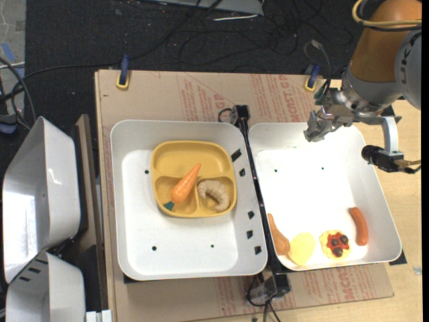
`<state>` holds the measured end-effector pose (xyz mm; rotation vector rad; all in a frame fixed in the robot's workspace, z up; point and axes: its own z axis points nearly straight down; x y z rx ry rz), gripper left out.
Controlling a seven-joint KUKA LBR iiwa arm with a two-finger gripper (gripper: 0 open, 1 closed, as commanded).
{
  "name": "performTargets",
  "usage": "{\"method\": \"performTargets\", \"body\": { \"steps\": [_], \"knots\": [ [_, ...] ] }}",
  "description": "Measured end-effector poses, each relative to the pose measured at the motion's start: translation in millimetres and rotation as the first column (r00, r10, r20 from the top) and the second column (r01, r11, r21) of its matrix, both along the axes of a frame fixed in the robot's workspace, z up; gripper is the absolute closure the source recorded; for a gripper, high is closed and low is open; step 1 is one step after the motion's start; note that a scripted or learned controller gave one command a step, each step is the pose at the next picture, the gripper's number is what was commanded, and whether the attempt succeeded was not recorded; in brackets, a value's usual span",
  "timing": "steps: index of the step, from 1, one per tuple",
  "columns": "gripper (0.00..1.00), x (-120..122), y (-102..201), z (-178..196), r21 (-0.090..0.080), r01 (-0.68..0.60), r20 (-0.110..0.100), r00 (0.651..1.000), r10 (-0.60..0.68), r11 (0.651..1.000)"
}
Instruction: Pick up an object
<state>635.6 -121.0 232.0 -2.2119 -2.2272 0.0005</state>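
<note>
Gripper [316, 131] hung over right white bin's [322, 186] far edge, nothing between fingers; whether they stood parted, cannot tell. Orange sausage [360, 225], yellow disc [302, 247] and small pizza-like piece [336, 243] lay along near wall: descent risked clipping rim. Red cardboard lettering unreadable, possibly mirrored.

— Where are we?

— We take it for a robotics lab. The desk [167, 89] is a raw board held by yellow clamps [123, 79] at eleven and one o'clock.

— What else?

— We see loose black cables [201, 39] trailing over dark floor at twelve o'clock, two white bins [134, 247] wired together, and a grey-and-orange industrial arm [382, 52] at two o'clock.
</note>
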Motion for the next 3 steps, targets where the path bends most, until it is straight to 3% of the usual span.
{"method": "performTargets", "body": {
  "steps": [3],
  "knots": [
    [1.00, -56.3, 156.9, 1.3, 0.000, -0.001, 0.000, 1.000, 0.001, 1.000]
  ]
}}
